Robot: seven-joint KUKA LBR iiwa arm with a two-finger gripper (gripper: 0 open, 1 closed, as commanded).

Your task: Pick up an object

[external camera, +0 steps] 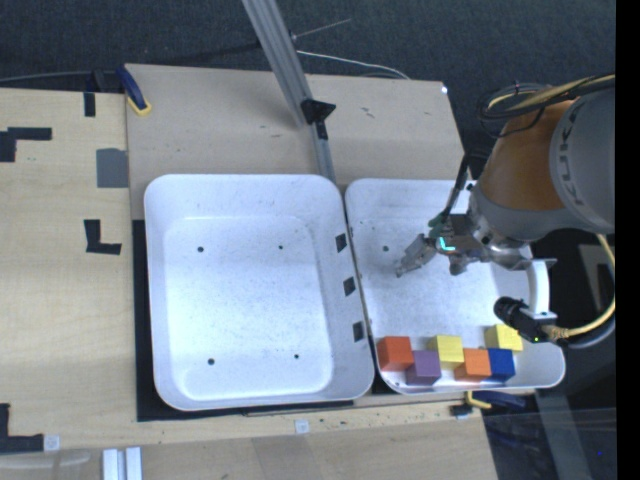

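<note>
Small coloured blocks [447,356]: sat in a cluster along the near edge of the right shallow white plastic bin [400,226]; orange, purple, yellow, orange, blue and yellow cubes, touching or just beside each other.
Grey two-finger gripper [409,262]: hovered over the bare middle of the right bin, well apart from the blocks, pointing left.
Fingers: nothing between them; whether released or clenched, cannot tell.
Left shallow white plastic bin [160,208]: lay beside the right one.
Wooden counter [220,118]: carried both bins.
</note>
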